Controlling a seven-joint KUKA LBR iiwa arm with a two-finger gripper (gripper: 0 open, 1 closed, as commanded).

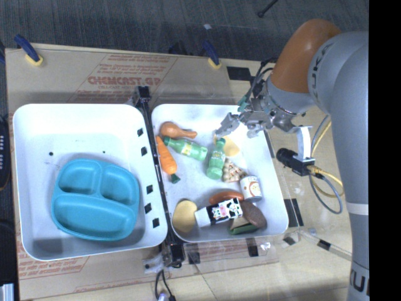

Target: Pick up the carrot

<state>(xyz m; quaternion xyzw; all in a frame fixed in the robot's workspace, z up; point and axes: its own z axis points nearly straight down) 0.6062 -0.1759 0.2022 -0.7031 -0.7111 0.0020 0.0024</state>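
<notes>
Two bins sit side by side on the bench [94, 74]. The gripper [241, 123] hangs over the far side of the right bin [188, 113]. The carrot [166, 158] lies left of the jaws and nearer the camera, by that bin's left wall. Two bottles [199, 153] lie between it and the jaws. The tray [95, 199] rests in the left bin [37, 124], well apart from the jaws.

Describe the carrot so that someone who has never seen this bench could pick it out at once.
Look in the right bin of the two white bins, along its left wall beside the divider. The carrot lies there lengthwise, its green tip pointing toward the near edge. It is the only bright orange, tapered piece; the green bottles lie to its right and the brown drumstick just above it.
</notes>
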